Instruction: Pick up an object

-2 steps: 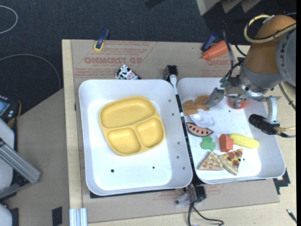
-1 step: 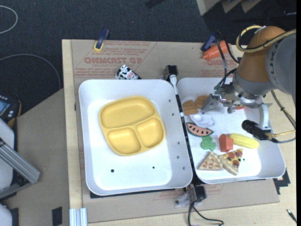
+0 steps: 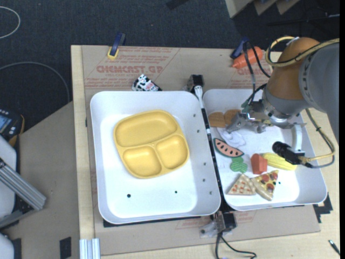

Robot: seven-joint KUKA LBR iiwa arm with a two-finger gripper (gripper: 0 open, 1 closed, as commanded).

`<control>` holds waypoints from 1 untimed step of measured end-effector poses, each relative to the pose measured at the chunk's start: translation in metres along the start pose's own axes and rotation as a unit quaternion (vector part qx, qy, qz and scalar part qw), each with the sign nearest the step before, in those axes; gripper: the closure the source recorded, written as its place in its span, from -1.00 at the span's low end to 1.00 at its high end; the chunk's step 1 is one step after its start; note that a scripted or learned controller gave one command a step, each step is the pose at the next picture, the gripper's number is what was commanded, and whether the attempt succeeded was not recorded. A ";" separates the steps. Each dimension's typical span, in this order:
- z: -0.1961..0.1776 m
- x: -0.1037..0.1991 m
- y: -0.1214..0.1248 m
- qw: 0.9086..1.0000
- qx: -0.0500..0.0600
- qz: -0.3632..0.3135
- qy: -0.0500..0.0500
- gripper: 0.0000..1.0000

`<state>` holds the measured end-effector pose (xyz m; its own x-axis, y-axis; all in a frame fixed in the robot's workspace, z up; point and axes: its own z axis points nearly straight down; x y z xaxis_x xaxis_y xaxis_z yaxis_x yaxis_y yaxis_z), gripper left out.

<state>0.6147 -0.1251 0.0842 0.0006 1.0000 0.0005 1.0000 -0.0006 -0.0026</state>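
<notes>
Plastic toy food scattered in the right bin (image 3: 310,190): watermelon slice (image 3: 227,148), green leaf (image 3: 238,165), red block (image 3: 259,163), yellow corn (image 3: 282,161), two pizza slices (image 3: 242,186) along the near edge, brown cookie (image 3: 218,118) toward the far left corner. End effector (image 3: 245,124) low over that bin, just beside the cookie; whether open or closed, cannot tell. Orange-banded arm (image 3: 291,80) reaching in from the right. Yellow divided plate (image 3: 151,143) resting in the left bin (image 3: 108,188). Both bins side by side on the worktop (image 3: 86,69).
</notes>
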 end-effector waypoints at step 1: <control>-0.013 0.000 0.001 1.000 -0.003 0.000 0.000 1.00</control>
<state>0.6160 -0.1250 0.0969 0.0006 1.0000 -0.0001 1.0000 -0.0006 0.0026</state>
